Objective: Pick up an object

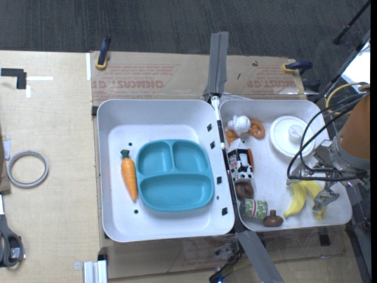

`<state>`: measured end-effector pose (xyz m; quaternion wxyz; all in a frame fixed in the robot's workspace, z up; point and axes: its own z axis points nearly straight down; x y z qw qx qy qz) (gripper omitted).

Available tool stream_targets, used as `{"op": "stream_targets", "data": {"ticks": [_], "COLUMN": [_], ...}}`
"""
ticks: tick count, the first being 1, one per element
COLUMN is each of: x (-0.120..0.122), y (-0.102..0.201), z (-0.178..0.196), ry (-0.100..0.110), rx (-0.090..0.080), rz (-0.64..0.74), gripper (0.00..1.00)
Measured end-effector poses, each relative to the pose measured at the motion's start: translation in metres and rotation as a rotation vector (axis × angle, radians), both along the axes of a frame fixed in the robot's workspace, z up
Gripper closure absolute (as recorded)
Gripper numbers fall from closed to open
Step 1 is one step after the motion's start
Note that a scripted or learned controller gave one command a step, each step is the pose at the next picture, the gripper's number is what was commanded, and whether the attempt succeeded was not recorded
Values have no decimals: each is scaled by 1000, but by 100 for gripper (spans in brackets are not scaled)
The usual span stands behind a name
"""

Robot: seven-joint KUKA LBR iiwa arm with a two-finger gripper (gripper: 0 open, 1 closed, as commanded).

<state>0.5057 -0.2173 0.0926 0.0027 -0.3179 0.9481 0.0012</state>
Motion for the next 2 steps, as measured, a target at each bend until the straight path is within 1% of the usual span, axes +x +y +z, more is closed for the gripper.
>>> {"op": "stream_targets", "data": {"ticks": [1,2], "x": [-17,-19], "y": [9,19], "z": [-1,-1], "ry": [3,4], "rx": [-1,-2], "rz": [26,89], "gripper": [0,0]}}
